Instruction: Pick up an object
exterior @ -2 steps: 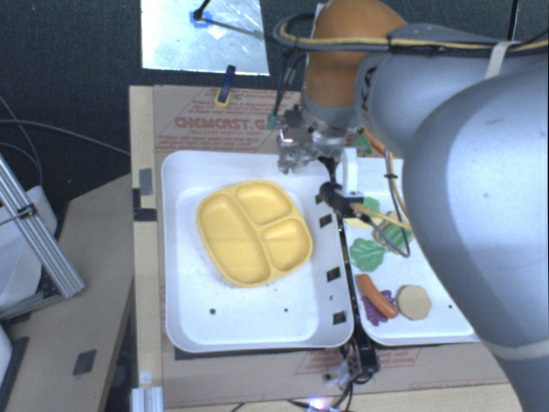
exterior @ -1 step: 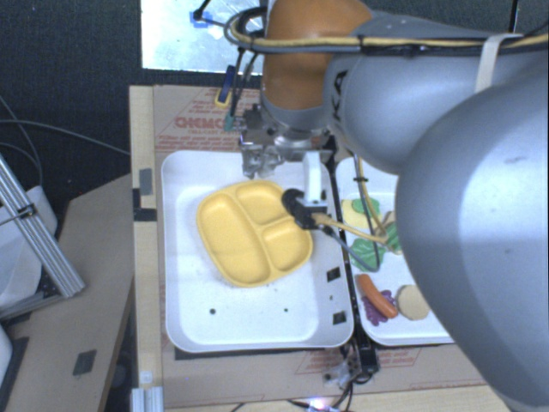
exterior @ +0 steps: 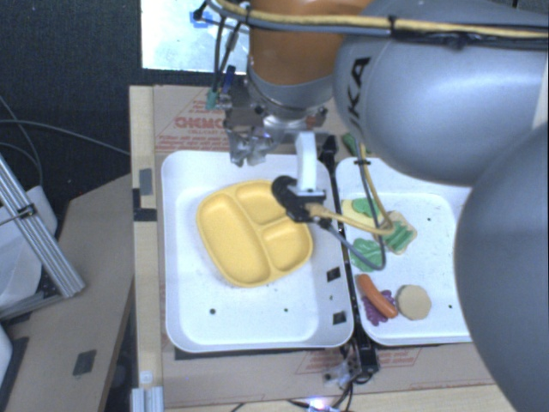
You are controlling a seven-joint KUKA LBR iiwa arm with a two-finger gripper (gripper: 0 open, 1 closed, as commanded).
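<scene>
arm point(exterior: 429, 84): grey kuka body with an orange band, reaching in from the right and covering the far edge of the left bin.
left bin point(exterior: 214, 316): shallow white tray, the landmark here; it sits on brown cardboard.
right bin point(exterior: 437, 230): white, just right of the left bin, partly under the arm.
yellow divided plate point(exterior: 253, 234): three compartments, lying flat near the middle of the left bin, tilted a little askew.
gripper point(exterior: 249, 148): over the far rim of the left bin, just beyond the plate; whether it is open or closed, i cannot tell.
toy food: green pieces point(exterior: 382, 230), an orange carrot-like piece point(exterior: 377, 297) and a tan round piece point(exterior: 413, 302), all in the right bin; shapes are perhaps vegetables.
</scene>
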